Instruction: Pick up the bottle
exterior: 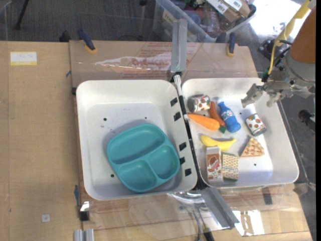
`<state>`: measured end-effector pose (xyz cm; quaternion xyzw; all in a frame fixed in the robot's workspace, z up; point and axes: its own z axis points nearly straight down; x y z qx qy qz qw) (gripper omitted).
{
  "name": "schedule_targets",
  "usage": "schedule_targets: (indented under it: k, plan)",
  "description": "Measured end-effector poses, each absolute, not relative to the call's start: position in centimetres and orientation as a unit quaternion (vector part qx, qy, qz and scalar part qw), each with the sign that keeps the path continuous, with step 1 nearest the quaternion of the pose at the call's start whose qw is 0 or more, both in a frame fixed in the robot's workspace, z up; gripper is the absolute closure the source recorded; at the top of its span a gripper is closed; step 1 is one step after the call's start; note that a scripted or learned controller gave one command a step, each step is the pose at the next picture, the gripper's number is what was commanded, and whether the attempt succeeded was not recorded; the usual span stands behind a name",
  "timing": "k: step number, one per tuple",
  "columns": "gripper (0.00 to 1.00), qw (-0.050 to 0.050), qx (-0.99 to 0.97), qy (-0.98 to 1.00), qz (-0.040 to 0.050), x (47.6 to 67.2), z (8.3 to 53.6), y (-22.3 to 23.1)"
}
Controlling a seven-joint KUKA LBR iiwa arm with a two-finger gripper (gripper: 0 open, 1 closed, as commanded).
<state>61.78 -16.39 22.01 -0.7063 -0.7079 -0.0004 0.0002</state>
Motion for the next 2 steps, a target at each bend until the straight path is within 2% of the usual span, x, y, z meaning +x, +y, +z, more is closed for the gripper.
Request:
schedule_targets:
  k: [1,2]
  plan:
    - [0.0,-0.002,-0.708,-0.706,-0.0012,62.3,10.4,-15.8]
    - [0.0,-0.006,-0.705,-0.709,-0.0036,60.0,9.1,-12.3]
